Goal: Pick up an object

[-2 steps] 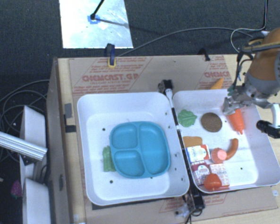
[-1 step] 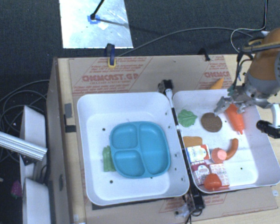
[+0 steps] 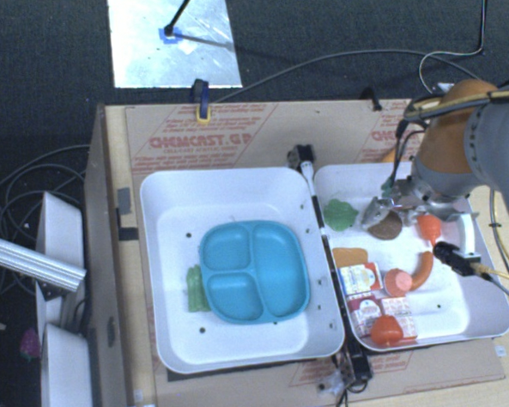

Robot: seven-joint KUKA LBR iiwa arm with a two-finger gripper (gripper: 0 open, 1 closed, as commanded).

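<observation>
In the right bin (image 3: 493, 313), the gripper (image 3: 384, 209) is poised over a brown object (image 3: 386, 228) beside the green piece (image 3: 339, 212); jaw state cannot be told. A centred, vertical descent is advised.

In the right bin (image 3: 493, 313), the gripper (image 3: 384, 209) sits by a brown object (image 3: 385, 228) near the far edge; a blue divided plate (image 3: 254, 271) fills the left bin (image 3: 167, 247).
</observation>
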